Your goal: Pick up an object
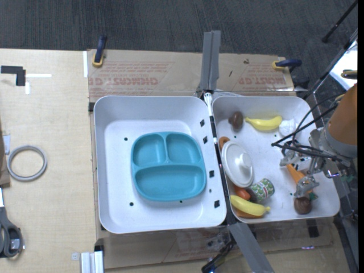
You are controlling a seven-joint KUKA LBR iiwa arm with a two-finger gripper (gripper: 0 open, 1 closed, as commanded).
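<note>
My hand [307,185] hangs low over the right bin [267,102] — a brown round fruit [302,205] lies just below it, an orange piece [294,172] beside. Its grip I cannot tell.

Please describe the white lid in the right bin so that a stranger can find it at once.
Look in the right bin, along its left wall beside the divider. The lid lies there, just above the can. It is the one round white thing with a knob.
</note>
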